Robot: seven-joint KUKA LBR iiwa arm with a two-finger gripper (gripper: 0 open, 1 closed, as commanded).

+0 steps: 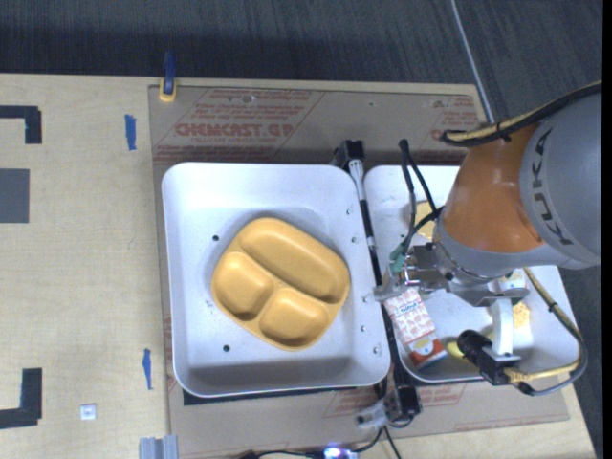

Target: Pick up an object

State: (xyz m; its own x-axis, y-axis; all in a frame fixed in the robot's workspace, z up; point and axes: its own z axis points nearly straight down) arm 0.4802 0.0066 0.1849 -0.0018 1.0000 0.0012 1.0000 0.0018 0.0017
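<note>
Reaching in from the right, the grey arm with its orange band (488,204) hangs over the right-hand white bin (387,194), its gripper (421,277) low above that bin's left side; whether anything sits between the gripper's parts cannot be told from this slanted view. Just below the gripper lies a small red-and-white patterned carton (411,318) with an orange piece (427,350) at its lower end, near the bin's front edge. A yellow three-compartment tray (279,282) rests in the left bin (191,256).
</note>
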